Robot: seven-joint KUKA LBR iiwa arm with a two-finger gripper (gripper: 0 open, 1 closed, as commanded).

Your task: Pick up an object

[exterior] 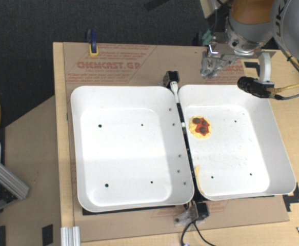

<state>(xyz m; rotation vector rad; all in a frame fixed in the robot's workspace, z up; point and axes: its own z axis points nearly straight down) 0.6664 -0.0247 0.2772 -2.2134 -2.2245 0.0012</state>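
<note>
The tabletop (pixel 113 60) carries two white bins; the left bin (pixel 123 147) lies well down-left of the pincer (pixel 211 68), the right bin (pixel 241 152) just below it. Whether the pincer is released or clenched, I cannot tell. The small yellow-and-red object (pixel 200 127) rests in the right bin, below the pincer

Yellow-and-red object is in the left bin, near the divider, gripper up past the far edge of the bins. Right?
Not quite. The yellow-and-red object lies in the right bin, not the left bin; it is near the divider. The gripper is indeed beyond the bins' far edge, over the bench. The camera view shows this.
</note>
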